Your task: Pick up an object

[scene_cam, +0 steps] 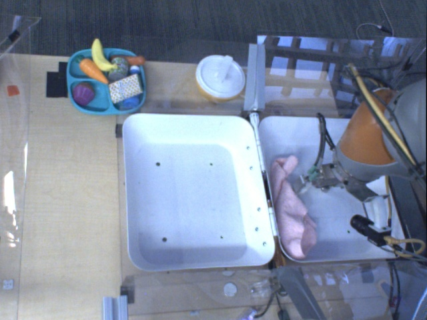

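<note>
claw just beside pink cloth

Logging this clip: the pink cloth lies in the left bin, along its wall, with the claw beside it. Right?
Not quite. The camera view shows the pink cloth in the right bin, not the left, along the wall nearest the other bin. The claw is beside it, as you said.

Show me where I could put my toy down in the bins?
The left bin has a bare white floor from wall to wall. The right bin is crowded: a pink cloth lies along its left wall and the tool hangs right beside it, leaving a small patch near the front wall.
</note>
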You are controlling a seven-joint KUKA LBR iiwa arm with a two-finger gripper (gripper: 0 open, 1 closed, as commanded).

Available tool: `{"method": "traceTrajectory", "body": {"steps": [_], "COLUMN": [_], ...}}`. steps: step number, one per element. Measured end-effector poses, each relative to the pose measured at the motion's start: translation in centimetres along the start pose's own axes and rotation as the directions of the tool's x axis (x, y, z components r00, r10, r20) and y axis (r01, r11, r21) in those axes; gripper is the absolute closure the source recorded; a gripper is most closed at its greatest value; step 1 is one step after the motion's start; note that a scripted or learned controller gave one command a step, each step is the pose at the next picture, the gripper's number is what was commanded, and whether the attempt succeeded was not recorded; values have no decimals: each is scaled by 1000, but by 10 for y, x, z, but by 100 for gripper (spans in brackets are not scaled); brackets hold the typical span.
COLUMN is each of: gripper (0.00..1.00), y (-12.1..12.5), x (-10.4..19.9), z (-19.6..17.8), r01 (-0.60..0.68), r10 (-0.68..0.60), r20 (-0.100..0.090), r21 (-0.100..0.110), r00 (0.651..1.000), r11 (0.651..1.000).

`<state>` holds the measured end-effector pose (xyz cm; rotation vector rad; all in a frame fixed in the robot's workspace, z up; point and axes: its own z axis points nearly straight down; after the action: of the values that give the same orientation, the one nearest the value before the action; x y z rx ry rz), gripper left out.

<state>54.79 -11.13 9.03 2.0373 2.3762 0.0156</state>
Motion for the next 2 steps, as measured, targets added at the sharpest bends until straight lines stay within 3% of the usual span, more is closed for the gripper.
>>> {"method": "traceTrajectory", "body": {"steps": [1, 2], "gripper": [0, 0], "y": [108, 113], "x": [-31, -31], "z": [3, 4], "r01": [65, 362], "r10": [-65, -362], "r20": [-2, -7], "r21": [14, 26], "r00": [998, 932], "r11": [998, 932]}}
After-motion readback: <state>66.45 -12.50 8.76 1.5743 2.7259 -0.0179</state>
